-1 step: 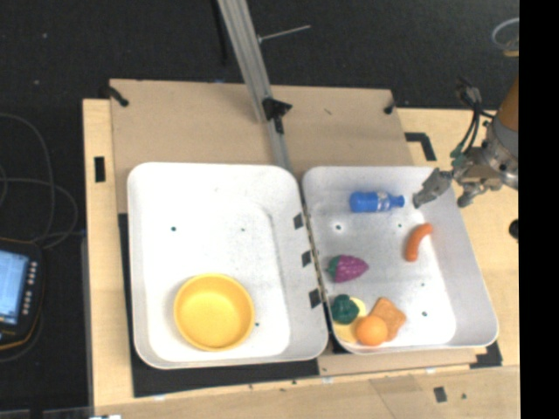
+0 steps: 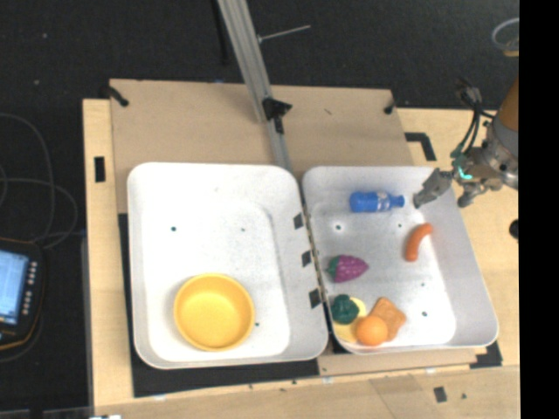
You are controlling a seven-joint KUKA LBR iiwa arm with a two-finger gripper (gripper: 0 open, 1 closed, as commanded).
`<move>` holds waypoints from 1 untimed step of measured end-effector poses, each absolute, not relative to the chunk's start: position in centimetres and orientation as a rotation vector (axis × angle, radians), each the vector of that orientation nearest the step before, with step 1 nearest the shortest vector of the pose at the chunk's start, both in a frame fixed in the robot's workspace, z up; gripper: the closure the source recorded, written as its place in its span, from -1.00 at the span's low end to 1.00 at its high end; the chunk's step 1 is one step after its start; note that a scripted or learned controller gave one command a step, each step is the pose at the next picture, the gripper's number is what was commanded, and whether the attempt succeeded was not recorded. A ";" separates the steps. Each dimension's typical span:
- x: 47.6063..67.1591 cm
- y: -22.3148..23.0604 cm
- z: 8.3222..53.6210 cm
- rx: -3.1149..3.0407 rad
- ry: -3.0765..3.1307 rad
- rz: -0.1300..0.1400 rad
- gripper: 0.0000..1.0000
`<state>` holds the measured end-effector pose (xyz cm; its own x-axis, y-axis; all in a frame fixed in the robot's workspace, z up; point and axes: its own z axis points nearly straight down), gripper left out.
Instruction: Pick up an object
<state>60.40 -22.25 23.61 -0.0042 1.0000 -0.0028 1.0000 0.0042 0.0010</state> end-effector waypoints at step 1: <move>61.0 -22.8 17.7 2.221 2.224 -0.006 -1.00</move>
<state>61.01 -22.77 17.69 -0.0011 1.0000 -0.0016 1.0000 0.0011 -0.0035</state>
